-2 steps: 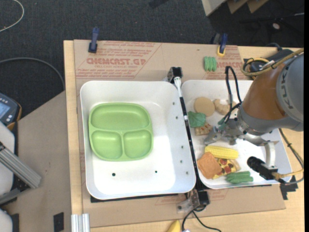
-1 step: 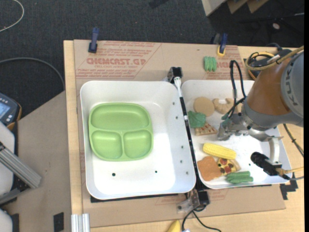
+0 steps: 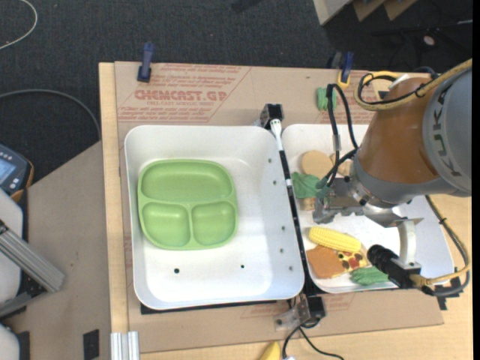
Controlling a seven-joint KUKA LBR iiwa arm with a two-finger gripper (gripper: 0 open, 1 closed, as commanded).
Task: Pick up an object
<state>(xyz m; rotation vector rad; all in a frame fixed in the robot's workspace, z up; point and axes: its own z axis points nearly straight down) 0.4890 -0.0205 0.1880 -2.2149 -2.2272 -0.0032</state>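
Currently, step: reach phase, nothing lifted.
Gripper: two-finger gripper [image 3: 324, 208] low in right shallow white bin [image 3: 439, 253], just above yellow toy corn cob [image 3: 335, 238]; grip state: cannot tell.
Other objects: green leafy toy [image 3: 304, 184], tan round piece [image 3: 316, 161], same bin.
Left bin: green divided plastic tray [image 3: 187, 203].
Next: centre over one object, descend, close.

The arm [image 3: 409, 145] covers the middle of the right bin [image 3: 442, 253], and its bulk hides the gripper's [image 3: 324, 207] fingertips, so their stance cannot be told. A tan round thing [image 3: 315, 161] and a green piece [image 3: 304, 184] lie partly hidden beside the wrist, and the small red and yellow item [image 3: 347, 260] on the brown slice [image 3: 324, 263] is too small to make out. The arm is cut off by the right edge.
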